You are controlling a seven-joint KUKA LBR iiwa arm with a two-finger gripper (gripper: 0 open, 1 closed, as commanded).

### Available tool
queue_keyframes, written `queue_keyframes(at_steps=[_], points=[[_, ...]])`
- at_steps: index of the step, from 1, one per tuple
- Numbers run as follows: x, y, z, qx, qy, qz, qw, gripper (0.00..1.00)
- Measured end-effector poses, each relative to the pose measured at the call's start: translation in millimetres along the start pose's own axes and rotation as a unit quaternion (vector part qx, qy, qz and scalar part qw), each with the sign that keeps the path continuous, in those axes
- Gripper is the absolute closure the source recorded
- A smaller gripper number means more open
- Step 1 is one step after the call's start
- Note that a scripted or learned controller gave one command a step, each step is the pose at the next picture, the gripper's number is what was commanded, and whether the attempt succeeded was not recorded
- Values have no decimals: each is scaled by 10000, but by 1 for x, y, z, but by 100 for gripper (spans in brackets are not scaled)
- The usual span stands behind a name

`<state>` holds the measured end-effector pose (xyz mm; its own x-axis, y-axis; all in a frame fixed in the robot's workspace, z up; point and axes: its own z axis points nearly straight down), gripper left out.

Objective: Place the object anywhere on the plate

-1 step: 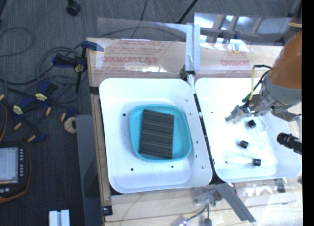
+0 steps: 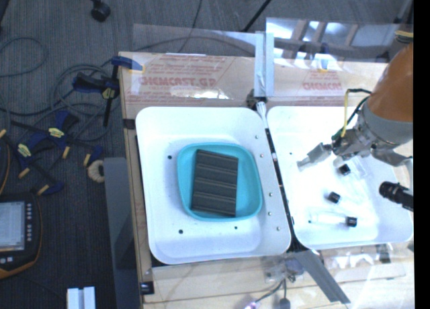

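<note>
Nearest the camera, to the right of the turquoise plastic plate, a few small black pieces and a clear tube are lying loose in the right white bin, probably as clutter that the task is not concerned with. The plate itself is being borne near the middle of the left white bin. The dark grey ridged rectangular block is being carried flat on the plate, wholly inside its rim, so the task is being judged as fulfilled. Further back, well to the right of the plate, the two-finger gripper is being held over the right bin, apart from the block. Whether it is open or closed cannot be told. Beyond the plate, a brown cardboard panel is being kept behind the bins, seemingly as a backstop.
</note>
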<state>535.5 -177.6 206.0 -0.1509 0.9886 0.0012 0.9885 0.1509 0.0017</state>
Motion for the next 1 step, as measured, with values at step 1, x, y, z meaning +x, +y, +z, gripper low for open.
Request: queue_keyframes(at_steps=[1], points=[[-52,37,-117,0,-27,-392,9992,0]])
